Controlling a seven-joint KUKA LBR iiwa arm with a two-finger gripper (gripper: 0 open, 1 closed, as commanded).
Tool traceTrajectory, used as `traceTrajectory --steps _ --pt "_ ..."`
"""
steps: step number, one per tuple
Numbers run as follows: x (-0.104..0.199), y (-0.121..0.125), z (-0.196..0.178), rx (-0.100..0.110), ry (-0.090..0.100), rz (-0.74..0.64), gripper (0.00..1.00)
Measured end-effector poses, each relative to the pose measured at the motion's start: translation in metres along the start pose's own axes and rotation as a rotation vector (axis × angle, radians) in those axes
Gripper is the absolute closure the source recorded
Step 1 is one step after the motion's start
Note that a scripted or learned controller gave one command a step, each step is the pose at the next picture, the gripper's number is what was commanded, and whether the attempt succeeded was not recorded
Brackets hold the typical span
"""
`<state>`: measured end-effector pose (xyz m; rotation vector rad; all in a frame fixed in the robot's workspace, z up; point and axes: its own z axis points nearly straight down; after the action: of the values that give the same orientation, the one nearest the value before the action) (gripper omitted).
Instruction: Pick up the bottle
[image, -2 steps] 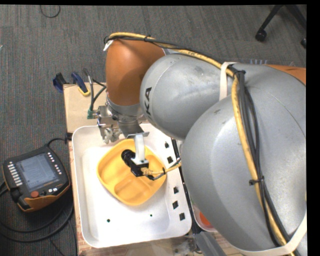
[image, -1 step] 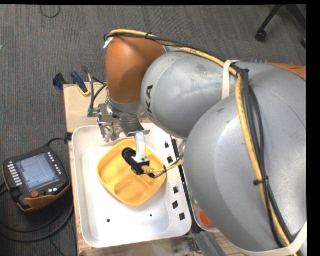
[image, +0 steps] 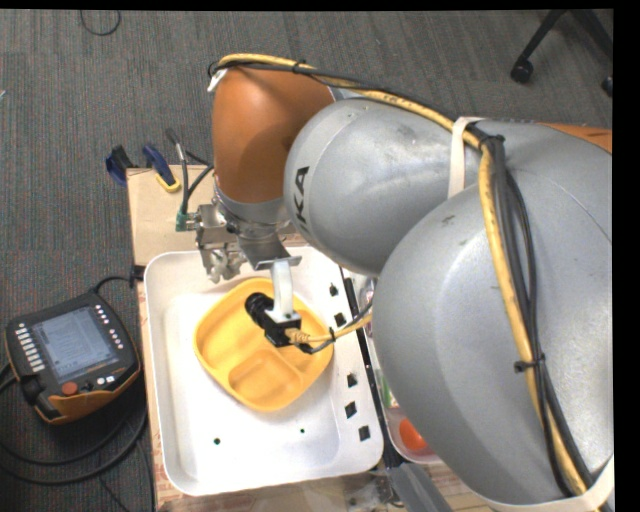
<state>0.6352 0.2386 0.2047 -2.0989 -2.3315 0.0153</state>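
The end effector (image: 222, 256) is hanging over the 11 o'clock corner of the left bin (image: 200, 440), just beyond the rim of a yellow divided tray (image: 250, 385) that is lying in that bin. Whether the end effector is wide or narrow, I cannot tell from this slant.

The arm (image: 450, 250) is covering nearly all of the right bin (image: 400, 452). At about 4 o'clock in the view, an orange-red thing (image: 410, 436) is peeking out from under the arm in that bin. It may be the bottle, but too little is showing to tell its long axis or which way it is pointing.

Counted: two white bins on the bench (image: 150, 215), one yellow tray, one orange-red thing. One teach pendant (image: 70, 350) is sitting on the floor at 9 o'clock.
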Motion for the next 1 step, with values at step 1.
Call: traceTrajectory --steps 1 --pt "-0.0005 0.0085 0.0319 -0.002 0.002 0.359 1.00"
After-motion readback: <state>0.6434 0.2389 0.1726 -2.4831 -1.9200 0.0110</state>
